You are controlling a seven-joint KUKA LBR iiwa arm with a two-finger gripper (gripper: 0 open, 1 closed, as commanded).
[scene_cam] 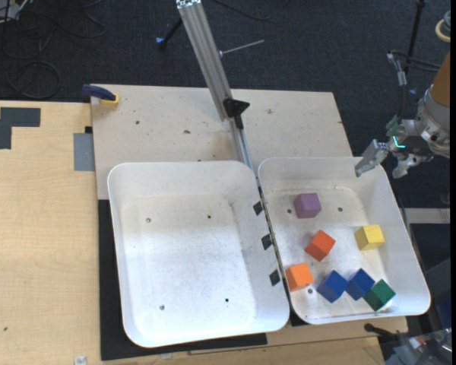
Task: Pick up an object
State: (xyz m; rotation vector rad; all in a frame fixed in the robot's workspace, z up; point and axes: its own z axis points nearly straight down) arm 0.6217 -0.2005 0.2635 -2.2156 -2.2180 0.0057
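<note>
The end effector (387, 158) hangs with its 2 fingers spread and nothing between them, over the far right corner of the right shallow white plastic bin (407, 234) on the desk (167, 124). Below and left of it lie 7 small blocks: a purple cube (308, 204) nearest, a yellow cube (370, 236), 2 orange cubes (320, 245), 2 blue cubes (333, 286) and a green cube (381, 293) farthest.

End effector (386, 158) open above right bin's (395, 204) far corner; coloured cubes (320, 245) inside bin.
</note>
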